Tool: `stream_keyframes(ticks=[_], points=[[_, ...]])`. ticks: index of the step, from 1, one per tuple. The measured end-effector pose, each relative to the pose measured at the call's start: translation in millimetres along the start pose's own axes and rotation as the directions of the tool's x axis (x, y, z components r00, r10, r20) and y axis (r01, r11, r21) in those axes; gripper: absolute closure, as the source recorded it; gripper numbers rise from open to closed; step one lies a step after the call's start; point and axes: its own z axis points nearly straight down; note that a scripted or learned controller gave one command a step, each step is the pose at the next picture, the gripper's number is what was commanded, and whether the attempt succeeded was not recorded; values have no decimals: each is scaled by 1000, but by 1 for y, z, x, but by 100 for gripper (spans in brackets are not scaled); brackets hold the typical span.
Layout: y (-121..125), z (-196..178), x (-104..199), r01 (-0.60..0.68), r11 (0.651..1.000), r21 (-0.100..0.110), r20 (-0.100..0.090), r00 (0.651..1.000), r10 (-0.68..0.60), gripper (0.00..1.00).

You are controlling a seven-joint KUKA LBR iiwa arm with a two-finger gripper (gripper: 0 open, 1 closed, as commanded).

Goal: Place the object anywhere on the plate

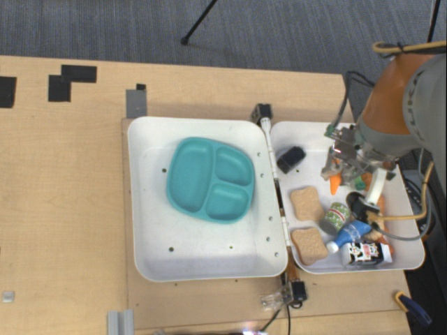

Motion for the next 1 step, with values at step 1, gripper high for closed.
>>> stream_keyframes(ticks=[1], points=[[0, 0, 0, 0, 1000, 0, 0, 1000, 0, 0]])
